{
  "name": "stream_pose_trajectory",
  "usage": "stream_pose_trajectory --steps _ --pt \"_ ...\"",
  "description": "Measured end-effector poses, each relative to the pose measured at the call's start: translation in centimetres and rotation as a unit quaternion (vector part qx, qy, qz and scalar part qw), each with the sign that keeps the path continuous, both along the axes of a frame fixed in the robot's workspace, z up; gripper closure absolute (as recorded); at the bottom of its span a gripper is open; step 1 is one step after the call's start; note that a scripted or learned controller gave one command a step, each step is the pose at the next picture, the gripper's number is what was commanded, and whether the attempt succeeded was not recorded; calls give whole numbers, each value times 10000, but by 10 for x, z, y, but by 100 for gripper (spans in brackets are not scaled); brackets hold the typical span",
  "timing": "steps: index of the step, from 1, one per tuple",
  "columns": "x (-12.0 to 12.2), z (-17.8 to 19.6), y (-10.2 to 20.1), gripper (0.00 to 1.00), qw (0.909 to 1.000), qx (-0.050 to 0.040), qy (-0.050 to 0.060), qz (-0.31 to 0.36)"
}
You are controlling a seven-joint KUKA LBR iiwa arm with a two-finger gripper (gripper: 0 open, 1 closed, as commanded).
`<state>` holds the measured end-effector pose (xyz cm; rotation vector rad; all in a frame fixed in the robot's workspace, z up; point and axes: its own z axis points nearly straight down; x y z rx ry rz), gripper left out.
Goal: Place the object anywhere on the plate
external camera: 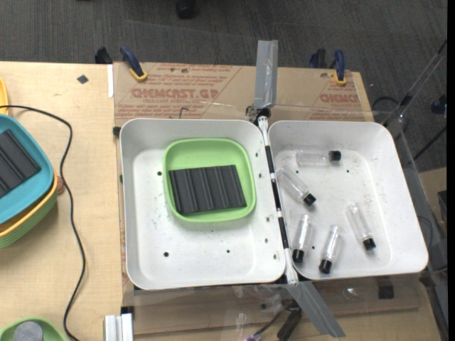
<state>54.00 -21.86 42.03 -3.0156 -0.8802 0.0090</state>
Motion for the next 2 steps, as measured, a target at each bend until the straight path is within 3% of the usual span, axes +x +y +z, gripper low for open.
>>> stream_pose_trajectory --steps 1,2 --pt "42 19 -3 0 9975 0 3 -702" --pt "84 19 -3 0 9871 -3 -3 -1599"
